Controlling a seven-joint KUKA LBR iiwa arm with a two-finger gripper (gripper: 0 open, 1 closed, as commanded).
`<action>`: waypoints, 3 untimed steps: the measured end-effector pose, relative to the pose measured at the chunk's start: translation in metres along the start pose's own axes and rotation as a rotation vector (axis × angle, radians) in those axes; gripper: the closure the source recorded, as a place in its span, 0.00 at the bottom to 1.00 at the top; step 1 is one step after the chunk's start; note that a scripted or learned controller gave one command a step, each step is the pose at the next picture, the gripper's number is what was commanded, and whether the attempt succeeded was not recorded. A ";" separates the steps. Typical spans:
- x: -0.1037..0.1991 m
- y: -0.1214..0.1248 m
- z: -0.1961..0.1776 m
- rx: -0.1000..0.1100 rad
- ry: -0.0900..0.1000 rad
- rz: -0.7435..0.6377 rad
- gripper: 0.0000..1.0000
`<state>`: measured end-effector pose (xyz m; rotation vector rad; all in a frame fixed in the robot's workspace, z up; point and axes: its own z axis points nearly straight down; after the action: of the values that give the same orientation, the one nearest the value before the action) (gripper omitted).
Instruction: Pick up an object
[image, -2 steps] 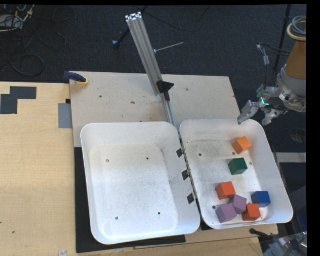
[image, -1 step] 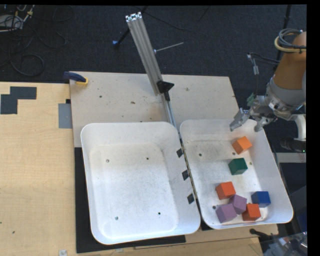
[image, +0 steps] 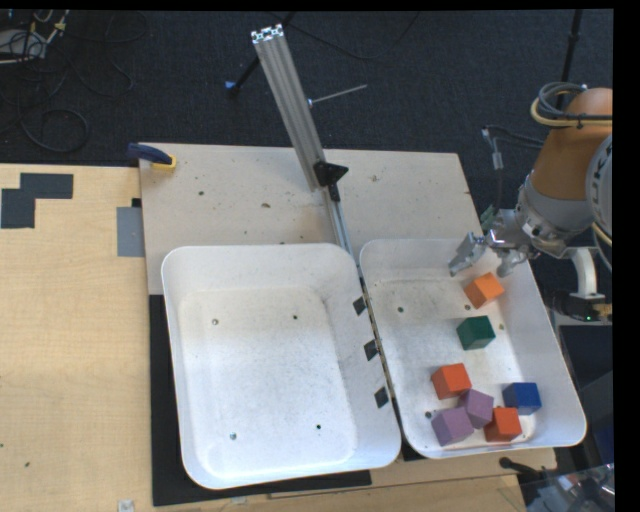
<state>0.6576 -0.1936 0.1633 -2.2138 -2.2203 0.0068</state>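
A slanted metal rail (image: 296, 105) crosses the upper middle; a blue-and-yellow clamp (image: 152, 155) sits at the table's (image: 240, 195) upper-left corner; cables (image: 40, 60) upper left

Floor (image: 420, 60): was dark carpet with loose cables (image: 40, 40).
Bench (image: 240, 195): was pale, speckled board.
Side table (image: 65, 330): was light wood.

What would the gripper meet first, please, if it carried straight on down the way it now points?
Most likely the orange block, which lies just below the gripper in the right bin. Depth is hard to judge from this slant, so it could land on the bin floor beside it.
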 end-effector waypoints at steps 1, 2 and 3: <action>-0.001 0.003 0.041 -0.020 -0.006 0.001 0.00; -0.002 0.003 0.031 -0.022 -0.008 0.001 1.00; -0.006 0.000 -0.014 -0.010 -0.002 0.004 1.00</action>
<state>0.6573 -0.1999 0.1769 -2.2242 -2.2219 -0.0015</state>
